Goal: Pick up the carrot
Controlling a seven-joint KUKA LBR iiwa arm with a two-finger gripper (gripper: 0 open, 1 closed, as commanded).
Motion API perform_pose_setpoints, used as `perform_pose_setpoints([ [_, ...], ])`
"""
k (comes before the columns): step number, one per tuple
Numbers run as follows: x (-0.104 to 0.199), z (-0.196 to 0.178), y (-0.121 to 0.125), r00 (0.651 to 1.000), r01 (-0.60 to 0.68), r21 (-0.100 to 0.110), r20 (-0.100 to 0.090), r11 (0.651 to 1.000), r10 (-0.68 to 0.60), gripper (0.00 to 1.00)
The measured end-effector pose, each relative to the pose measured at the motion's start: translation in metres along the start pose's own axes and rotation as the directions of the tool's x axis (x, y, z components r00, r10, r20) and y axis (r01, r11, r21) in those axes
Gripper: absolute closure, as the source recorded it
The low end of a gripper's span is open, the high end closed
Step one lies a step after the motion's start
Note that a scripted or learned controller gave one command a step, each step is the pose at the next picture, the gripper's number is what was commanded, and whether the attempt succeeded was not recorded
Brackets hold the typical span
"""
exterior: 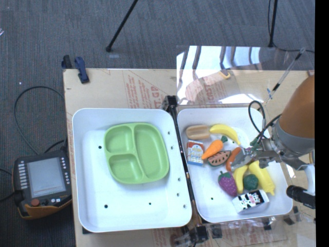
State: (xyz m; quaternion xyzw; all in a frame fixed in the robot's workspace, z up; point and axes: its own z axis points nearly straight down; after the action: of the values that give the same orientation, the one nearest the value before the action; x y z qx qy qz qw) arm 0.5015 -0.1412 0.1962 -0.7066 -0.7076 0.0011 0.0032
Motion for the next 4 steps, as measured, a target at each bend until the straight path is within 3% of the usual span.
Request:
perform_pose_setpoints([
  [1,0.021,0.11,0.077,0.995,-0.096,-0.004,0.001,0.995,0.096,0.0],
  [2,0.035,0.114,0.118,0.962,-0.274,0.031,0.004,0.961,0.274,0.0],
  [3,0.036,0.104,0.12,0.963,-0.269,0.024,0.003,0.963,0.269,1.0],
  [4,0.037,0.104,0.12,0.963,-0.268,0.025,0.003,0.963,0.268,0.0],
])
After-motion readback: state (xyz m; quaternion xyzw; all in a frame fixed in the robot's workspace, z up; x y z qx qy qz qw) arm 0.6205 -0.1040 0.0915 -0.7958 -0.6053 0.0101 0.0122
